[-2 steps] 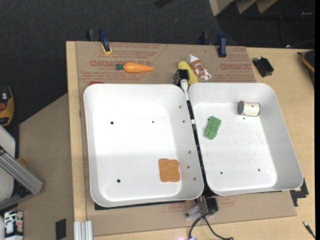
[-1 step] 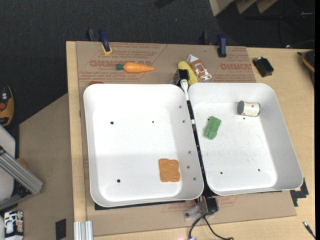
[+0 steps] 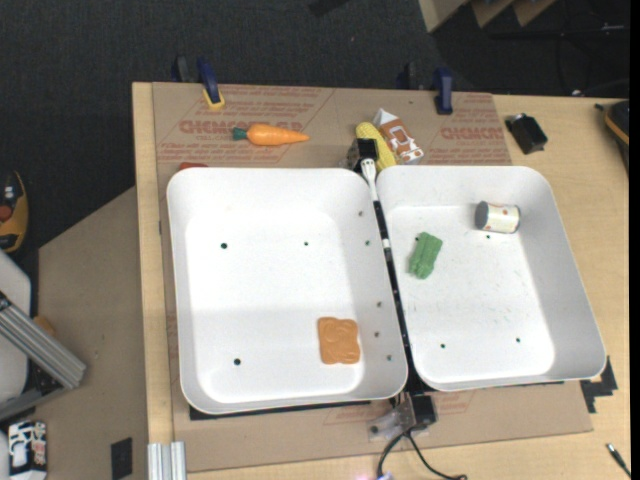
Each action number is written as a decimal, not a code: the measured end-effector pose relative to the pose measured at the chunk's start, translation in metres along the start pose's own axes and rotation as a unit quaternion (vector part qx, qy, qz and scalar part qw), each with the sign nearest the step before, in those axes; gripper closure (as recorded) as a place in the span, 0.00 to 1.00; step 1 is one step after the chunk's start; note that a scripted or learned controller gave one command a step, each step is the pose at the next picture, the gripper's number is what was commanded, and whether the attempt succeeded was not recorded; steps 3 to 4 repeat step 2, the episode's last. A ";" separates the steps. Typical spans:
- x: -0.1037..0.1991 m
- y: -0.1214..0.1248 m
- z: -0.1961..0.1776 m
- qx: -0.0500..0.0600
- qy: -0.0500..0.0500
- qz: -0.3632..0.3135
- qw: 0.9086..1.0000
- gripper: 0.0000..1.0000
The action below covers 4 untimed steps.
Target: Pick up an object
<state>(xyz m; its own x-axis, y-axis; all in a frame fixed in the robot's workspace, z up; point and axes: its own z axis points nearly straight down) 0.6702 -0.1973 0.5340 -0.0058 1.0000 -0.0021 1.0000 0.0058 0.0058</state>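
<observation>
From the camera view, three loose pieces lie flat and well apart, which leaves each one free to a grasp from above. An orange square, perhaps a toy waffle [image 3: 338, 341], sits near the front right corner of the left bin [image 3: 250, 198]. A green block [image 3: 425, 255] lies by the left wall of the right bin [image 3: 500, 318], and a white cylinder with a grey cap [image 3: 497, 217] lies toward its back edge. A toy carrot [image 3: 270, 135] lies on the tabletop [image 3: 560, 168] behind the bins, probably out of play. How the fingers stand I cannot tell.
</observation>
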 end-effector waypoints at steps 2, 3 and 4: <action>-0.030 -0.177 -0.004 0.003 0.000 0.007 1.000 1.00; -0.030 -0.177 -0.004 0.003 0.000 0.007 1.000 1.00; -0.030 -0.177 -0.004 0.003 0.000 0.007 1.000 1.00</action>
